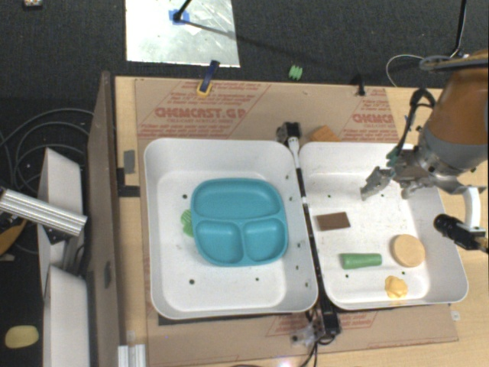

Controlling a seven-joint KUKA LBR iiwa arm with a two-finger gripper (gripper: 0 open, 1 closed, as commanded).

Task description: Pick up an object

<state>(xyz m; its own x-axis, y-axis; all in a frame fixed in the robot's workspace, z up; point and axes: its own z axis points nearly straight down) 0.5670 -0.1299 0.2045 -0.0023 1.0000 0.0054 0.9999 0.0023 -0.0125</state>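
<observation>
The right bin (451, 281) holds a flat brown rectangle (333, 221), a green cylinder (361, 261) lying on its side, a tan round disc (408, 250) and a small yellow piece (396, 286). My gripper (390, 186) hangs over the back half of this bin, up and to the right of the brown rectangle. Its fingers are spread open with nothing between them. In the left bin (164, 205) sits a blue sectioned tray (238, 220), and a small green thing (186, 221) peeks out from under the tray's left edge.
The two bins meet at a black divider (302, 205). An orange piece (325, 134) lies on the cardboard just behind the right bin. The arm (462, 121) comes in from the right above the bin's far corner.
</observation>
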